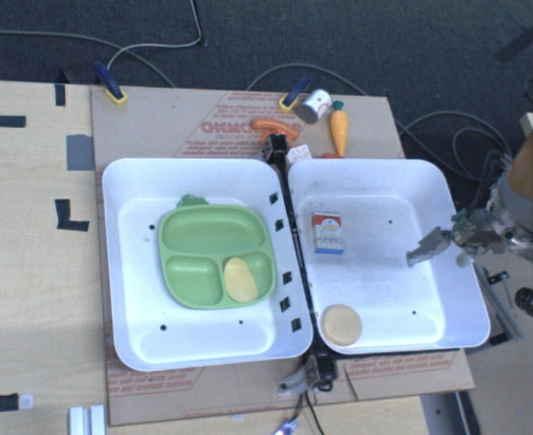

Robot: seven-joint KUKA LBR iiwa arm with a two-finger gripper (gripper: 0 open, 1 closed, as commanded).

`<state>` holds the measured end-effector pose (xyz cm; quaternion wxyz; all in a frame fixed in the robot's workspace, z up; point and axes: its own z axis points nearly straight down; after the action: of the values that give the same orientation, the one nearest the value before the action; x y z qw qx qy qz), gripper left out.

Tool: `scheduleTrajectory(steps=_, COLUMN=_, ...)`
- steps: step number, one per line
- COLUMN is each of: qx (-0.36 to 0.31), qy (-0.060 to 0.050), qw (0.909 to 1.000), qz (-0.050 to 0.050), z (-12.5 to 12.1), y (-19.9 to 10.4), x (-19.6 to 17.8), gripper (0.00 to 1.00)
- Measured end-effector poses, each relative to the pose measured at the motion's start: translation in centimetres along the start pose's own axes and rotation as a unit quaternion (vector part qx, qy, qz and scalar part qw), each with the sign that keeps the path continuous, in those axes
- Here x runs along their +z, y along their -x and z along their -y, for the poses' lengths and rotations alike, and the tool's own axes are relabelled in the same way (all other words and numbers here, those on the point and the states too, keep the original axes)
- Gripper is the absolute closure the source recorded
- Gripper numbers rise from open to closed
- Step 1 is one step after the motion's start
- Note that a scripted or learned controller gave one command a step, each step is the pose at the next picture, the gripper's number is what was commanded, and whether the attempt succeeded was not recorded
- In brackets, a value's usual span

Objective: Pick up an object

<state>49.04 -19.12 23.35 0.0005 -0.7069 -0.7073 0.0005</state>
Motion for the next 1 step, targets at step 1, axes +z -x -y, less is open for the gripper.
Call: scheduleTrajectory(steps=1, qx=0.000, qy=-0.002, qw=1.0000, qz=-0.001, z=-1.81, y=-5.94, x=11.86, gripper=0.00)
